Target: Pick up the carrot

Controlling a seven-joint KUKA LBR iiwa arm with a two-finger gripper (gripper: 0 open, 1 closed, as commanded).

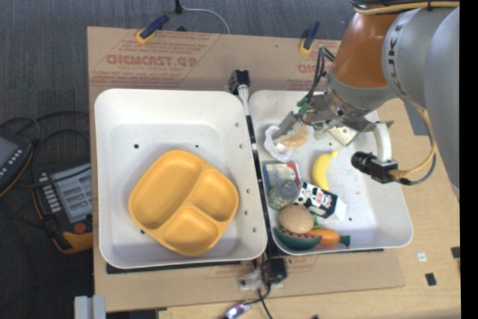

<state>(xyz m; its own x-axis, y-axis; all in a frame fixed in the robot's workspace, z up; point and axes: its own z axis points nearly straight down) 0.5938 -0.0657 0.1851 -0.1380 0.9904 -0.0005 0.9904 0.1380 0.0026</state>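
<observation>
Whether the jaws are apart or together cannot be told; the gripper [299,118] hangs over the upper part of the right bin [388,235], just above a pale, crumpled item [287,140]. In the left bin [108,123] lies a yellow divided tray [184,199]. In the right bin, below the gripper, sit a clear packet [281,181], a black-and-white spotted item [315,199], a banana [322,169] and a brown bun [296,219]. The carrot [326,238] lies at the bin's near edge, just beside the bun, well apart from the gripper. Both bins rest on the table [149,63].
</observation>
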